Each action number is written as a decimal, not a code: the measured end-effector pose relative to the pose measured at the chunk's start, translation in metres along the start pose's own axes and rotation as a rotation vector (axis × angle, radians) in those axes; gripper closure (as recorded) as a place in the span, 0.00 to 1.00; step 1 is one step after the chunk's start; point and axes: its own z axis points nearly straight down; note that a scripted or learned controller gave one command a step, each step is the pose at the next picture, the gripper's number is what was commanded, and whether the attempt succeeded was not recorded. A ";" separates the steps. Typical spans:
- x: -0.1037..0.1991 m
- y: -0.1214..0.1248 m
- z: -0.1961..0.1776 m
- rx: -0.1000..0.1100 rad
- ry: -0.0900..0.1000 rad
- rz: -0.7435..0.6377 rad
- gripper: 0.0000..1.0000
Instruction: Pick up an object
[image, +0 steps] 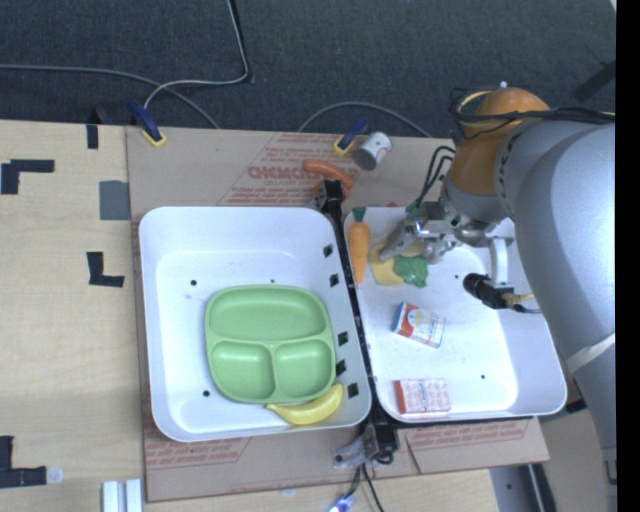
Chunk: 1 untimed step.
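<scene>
Gripper (415, 240) over lumpy green object (410, 268), grip state unclear; tapered carrot (357, 245) beside; glossy white bin (520, 375).

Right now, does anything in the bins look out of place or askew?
Mostly no. The banana lies half under the green plate, against the left bin wall. The small carton sits tilted in the right bin. No spills or damage are visible. The gripper hovers by the carrot.
</scene>
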 end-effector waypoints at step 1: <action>-0.001 -0.017 0.000 -0.001 0.000 0.000 0.00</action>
